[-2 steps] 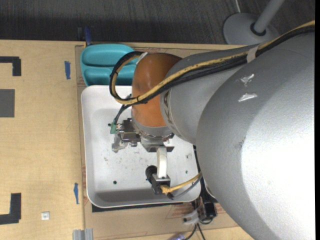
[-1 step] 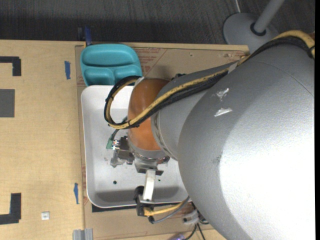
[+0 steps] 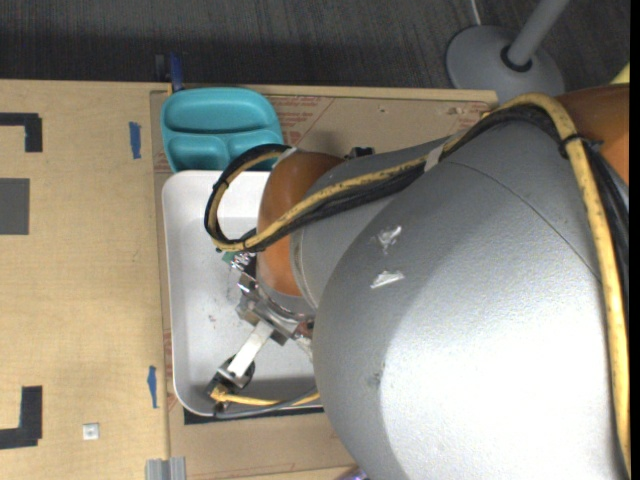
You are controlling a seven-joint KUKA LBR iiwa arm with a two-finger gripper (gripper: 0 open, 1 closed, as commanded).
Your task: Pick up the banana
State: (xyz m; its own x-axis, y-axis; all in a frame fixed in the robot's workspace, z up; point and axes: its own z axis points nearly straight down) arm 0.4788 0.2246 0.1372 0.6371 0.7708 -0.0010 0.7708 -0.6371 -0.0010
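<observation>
The arm is reaching down into the white bin, placing the gripper close to the bin floor. Whether the gripper is spread or closed cannot be told. The arm is hiding the banana, which is probably lying beneath it. The task is judged to be standing at the approach stage, with grasp and lift not yet confirmed.
</observation>
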